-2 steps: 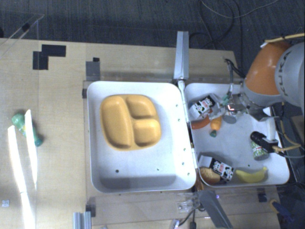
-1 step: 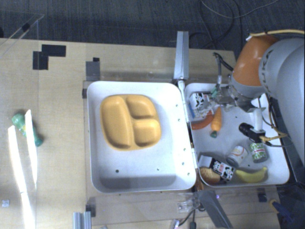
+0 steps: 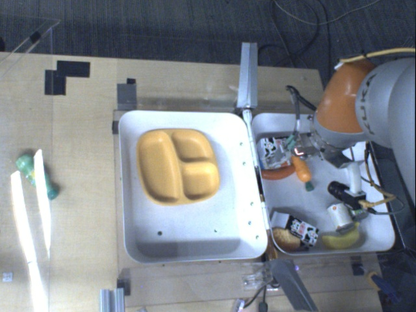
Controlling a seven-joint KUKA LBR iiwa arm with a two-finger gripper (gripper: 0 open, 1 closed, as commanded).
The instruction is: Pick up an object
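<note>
Arm w/ orange band reaches in from right; gripper (image 3: 294,149) low in right bin (image 3: 383,239), over a carrot (image 3: 301,169) & red strip (image 3: 276,172). Can't tell finger state. Banana (image 3: 340,239) & small packet (image 3: 302,229) at bin's near edge. Yellow divided tray (image 3: 177,165) in left bin (image 3: 188,246).
</note>
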